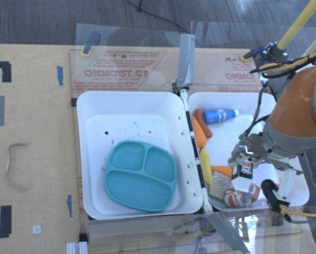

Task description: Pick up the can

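Note:
The can, silvery with a red and white label, lies on its side near the front edge of the right bin. My gripper hangs low in that bin, just behind and slightly right of the can. The grey wrist and the orange band rise from it to the right. I see nothing held in the gripper, and the arm hides the bin's right side.
In the right bin lie a blue bottle, orange carrot-like pieces, a yellow piece and a patterned packet. The left bin holds a teal divided plate. Cables trail at the front right.

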Robot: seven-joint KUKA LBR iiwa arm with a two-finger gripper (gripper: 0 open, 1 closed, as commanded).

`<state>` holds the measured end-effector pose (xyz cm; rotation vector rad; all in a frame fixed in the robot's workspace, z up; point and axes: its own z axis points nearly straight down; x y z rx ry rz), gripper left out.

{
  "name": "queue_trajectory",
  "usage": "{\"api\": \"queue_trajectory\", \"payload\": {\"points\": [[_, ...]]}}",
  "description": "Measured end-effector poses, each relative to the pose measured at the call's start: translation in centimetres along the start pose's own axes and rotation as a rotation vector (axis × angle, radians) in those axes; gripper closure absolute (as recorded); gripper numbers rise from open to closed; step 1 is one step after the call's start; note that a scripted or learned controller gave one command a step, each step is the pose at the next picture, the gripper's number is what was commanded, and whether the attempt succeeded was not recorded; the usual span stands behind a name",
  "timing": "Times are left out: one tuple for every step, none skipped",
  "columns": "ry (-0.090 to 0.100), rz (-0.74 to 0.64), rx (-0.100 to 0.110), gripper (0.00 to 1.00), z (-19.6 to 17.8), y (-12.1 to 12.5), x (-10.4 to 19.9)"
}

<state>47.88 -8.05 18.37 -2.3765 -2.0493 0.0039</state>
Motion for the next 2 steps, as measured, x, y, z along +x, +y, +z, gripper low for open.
{"api": "queue_trajectory", "payload": {"points": [[-0.001, 0.152, -0.003, 1.0, -5.8, 1.0, 2.0], [-0.001, 0.313, -0.005, 1.0, -6.8, -0.2, 1.6]]}}
